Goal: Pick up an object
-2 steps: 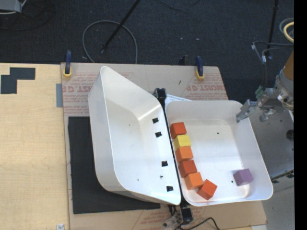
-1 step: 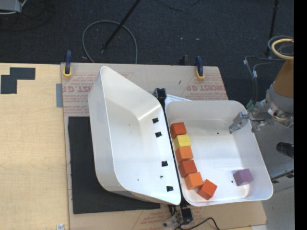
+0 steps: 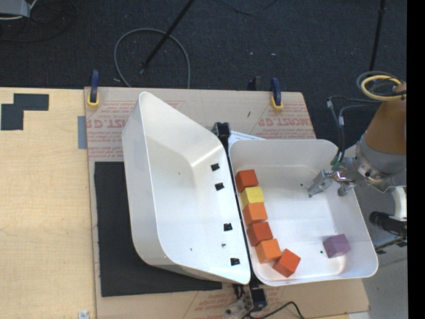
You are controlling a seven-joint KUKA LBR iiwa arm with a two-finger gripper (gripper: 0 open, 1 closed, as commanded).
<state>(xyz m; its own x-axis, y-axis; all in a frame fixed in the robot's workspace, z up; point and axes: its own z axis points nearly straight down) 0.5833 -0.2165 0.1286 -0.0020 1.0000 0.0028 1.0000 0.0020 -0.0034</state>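
Nearest the camera, an orange cube (image 3: 287, 262) ends a row of blocks (image 3: 255, 213) running along the left wall of the right bin (image 3: 292, 148); the left bin (image 3: 176, 178) sits tilted beside it on the table (image 3: 40, 205). Right of the row, a purple cube (image 3: 337, 246) lies well apart from the gripper (image 3: 325, 183), below it. Its jaws hang spread and hold nothing.

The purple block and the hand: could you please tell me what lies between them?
In the camera view, only bare white floor of the right bin lies between the purple block and the hand.
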